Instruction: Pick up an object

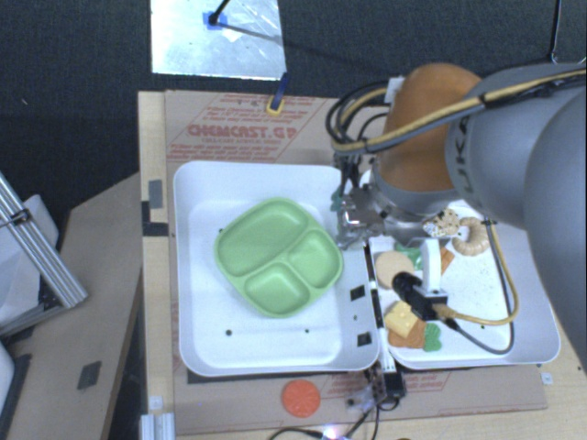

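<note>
- Dark blue-black cloth backs the whole scene, with a shiny silver sheet lying on it near the top and a small blue piece on that sheet.
- At the far left, a pale metal rail slants across a beige board.
- Brown cardboard printed with red letters lies under both bins, and a yellow clip sits at its upper edge.
- An orange disc rests on the cardboard in front of the bins, near some loose wires.
- The left bin is shallow and white, and it holds a green divided plate with three compartments, lying flat near the middle.
- The gripper hangs over the seam between the two bins, just beside the plate's right edge; its jaws are too hidden to tell whether they are open or closed, and nothing shows between them.
- The right bin holds a huddle of toy food in yellow, orange, green and tan, plus a pale ring-shaped piece further back.
- The grey arm with its orange band covers much of the right bin.
</note>
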`<state>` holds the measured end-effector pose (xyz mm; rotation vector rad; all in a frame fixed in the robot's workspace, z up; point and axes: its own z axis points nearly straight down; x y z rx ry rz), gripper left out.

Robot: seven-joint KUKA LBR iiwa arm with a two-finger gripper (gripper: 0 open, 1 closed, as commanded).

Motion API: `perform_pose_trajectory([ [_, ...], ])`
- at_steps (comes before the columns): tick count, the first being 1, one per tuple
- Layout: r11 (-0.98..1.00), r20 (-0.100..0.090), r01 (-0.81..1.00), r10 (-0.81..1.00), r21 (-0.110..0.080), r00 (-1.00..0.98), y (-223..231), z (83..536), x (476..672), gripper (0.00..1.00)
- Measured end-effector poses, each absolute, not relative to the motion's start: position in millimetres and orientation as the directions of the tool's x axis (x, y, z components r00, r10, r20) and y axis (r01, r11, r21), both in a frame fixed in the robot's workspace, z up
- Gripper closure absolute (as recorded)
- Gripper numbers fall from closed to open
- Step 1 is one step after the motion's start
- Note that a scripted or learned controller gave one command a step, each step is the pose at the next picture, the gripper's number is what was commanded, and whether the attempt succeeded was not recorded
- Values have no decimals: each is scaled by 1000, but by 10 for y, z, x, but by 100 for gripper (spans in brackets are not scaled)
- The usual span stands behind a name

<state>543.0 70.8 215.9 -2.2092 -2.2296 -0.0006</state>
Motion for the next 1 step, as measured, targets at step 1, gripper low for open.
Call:
perform_pose_trajectory([
  [1,1,1,1000,1000,1,-1,582,2302,5337,100],
])
